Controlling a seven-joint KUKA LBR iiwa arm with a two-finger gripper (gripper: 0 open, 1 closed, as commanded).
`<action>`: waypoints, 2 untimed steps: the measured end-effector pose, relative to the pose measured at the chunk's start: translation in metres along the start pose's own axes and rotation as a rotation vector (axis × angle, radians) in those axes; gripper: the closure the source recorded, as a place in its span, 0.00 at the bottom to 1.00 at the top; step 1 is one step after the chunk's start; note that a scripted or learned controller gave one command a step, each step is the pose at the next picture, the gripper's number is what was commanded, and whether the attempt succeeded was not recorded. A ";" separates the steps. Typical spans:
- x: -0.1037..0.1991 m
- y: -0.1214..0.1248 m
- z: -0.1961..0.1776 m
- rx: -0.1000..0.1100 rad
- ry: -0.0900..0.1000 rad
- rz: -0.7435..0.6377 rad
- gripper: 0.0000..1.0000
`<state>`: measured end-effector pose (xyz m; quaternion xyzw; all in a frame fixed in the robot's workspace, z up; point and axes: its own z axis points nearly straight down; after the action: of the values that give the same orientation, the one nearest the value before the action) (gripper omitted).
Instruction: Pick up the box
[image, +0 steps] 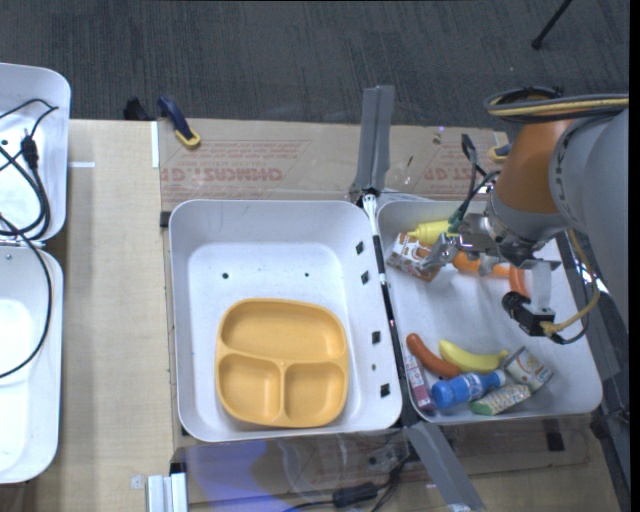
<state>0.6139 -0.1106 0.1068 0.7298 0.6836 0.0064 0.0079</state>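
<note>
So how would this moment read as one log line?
arm: over right bin | gripper: at box, hold unclear | yellow tray: left bin

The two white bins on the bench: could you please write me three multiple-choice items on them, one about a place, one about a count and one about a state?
1. Where does the yellow tray lie?
A. in the left bin
B. in the right bin
C. on the cardboard behind the bins

2. How many compartments does the tray have?
A. two
B. three
C. five

3. How does the blue bottle rest?
A. upright
B. on its side
C. hanging from the hand

Answers:
1. A, as the tray sits on the left bin's floor, toward the near wall.
2. B, as one wide section lies above two smaller ones.
3. B, as it lies flat near the right bin's front wall, beside the banana and the red sausage.
</note>
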 end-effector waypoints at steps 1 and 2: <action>0.047 -0.034 -0.086 0.018 0.007 -0.705 0.00; 0.072 0.042 -0.090 0.020 0.007 -0.675 0.00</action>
<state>0.6592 -0.0410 0.1973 0.4623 0.8867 -0.0006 0.0002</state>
